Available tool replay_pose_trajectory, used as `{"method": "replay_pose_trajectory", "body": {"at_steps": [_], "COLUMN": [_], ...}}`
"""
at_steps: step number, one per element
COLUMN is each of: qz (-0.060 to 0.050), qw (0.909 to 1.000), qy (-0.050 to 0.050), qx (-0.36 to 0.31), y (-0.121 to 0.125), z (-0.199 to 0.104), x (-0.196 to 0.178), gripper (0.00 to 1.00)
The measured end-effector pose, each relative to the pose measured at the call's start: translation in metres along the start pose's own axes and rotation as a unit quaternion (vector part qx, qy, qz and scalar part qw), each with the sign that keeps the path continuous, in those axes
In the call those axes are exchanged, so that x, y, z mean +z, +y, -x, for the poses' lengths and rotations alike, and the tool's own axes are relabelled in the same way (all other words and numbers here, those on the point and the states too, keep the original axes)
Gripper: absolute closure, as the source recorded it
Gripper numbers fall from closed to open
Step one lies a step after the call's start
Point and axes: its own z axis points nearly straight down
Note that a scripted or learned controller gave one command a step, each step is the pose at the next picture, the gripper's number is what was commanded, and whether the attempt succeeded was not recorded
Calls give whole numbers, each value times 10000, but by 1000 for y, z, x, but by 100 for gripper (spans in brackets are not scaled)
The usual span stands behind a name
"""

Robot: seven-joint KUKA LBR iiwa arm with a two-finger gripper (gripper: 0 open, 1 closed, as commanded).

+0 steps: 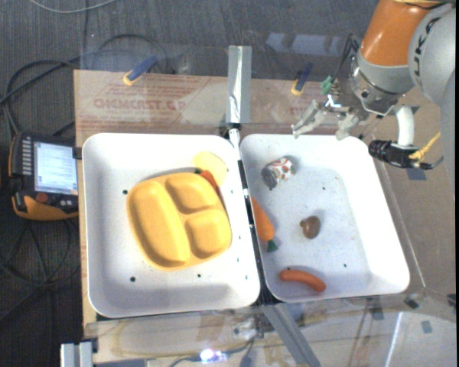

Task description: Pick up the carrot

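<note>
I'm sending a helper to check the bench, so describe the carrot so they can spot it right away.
Look in the right bin, along its left wall beside the bin holding the yellow tray. The carrot lies there, tapered orange with a green end. The sausage near the front is redder, rounded at both ends, and has no green.

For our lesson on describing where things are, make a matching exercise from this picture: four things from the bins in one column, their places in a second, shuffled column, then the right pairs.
Things:
1. carrot
2. yellow tray
3. sausage
4. brown lump

Places:
A. near the front edge of the right bin
B. against the right bin's left wall
C. about the middle of the right bin
D. in the left bin

Pairs: 1-B, 2-D, 3-A, 4-C
</note>
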Motion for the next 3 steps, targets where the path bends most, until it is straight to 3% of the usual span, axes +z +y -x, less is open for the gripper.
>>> {"method": "replay_pose_trajectory", "body": {"at_steps": [1, 2, 3], "qz": [11, 92, 97], "qw": [9944, 9926, 9923], "qy": [0, -40, -39], "qx": [-1058, -1214, -1237], "y": [-32, -93, -92], "z": [8, -9, -9], "x": [158, 161, 153], "gripper": [0, 0, 100]}}
